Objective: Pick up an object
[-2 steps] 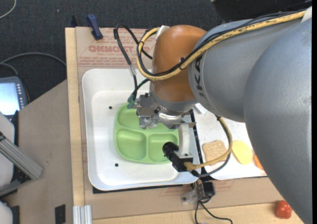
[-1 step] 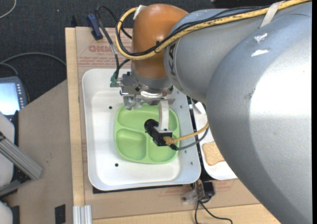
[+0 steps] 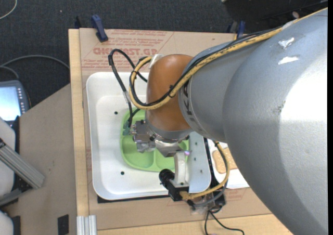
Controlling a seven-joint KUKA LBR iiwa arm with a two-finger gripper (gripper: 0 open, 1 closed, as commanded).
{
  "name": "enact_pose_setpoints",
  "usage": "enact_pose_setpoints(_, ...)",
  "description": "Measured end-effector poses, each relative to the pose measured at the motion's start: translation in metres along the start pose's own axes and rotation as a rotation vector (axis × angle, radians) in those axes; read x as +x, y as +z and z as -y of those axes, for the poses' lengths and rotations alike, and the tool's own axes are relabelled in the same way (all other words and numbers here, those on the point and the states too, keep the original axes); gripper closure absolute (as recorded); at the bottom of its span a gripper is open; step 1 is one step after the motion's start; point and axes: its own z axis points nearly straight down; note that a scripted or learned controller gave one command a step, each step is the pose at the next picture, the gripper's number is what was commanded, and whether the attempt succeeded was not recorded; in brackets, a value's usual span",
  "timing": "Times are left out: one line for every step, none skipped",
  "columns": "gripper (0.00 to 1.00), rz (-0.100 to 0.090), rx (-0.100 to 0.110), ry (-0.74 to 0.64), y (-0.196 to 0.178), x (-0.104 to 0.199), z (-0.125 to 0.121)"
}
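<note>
I can read red print on the cardboard sheet (image 3: 130,47) under the bins, roughly "GHOST GR", partly hidden. My arm (image 3: 250,119) reaches from the right, its orange band (image 3: 166,91) low over the left bin (image 3: 101,140). Its wrist hides the gripper; whether it grips, I cannot tell. A smooth green plastic piece (image 3: 136,155) lies beneath it in that bin.

- A light green flat object (image 3: 136,157) — possibly a plastic piece, its exact kind unclear — lies on the floor of the left white bin (image 3: 104,125), toward its right side.
- The arm overhead hides much of it.
</note>
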Motion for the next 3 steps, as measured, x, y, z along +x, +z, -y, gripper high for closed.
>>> enact_pose_setpoints(1.0,-0.004,-0.021,-0.004,-0.026,0.034,-0.067)
enact_pose_setpoints(1.0,-0.002,-0.006,-0.003,-0.034,0.032,-0.003)
enact_pose_setpoints(1.0,0.003,-0.007,0.008,0.045,-0.04,-0.067)
